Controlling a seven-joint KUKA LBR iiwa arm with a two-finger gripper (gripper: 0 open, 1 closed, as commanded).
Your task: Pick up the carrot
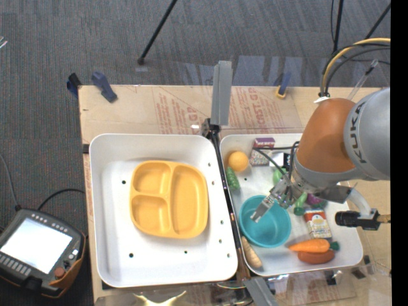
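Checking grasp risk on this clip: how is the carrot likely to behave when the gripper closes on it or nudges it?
The carrot looks like a smooth, tapered toy, so probably stiff and light, but it may slip toward its thin end. It lies on its side, resting on a reddish piece, so a nudge could roll it off. The gripper is over the teal bowl, apart from it.

Yellow divided plate in left bin; teal bowl right.

Grey carpet floor, tripod legs, plywood bench.
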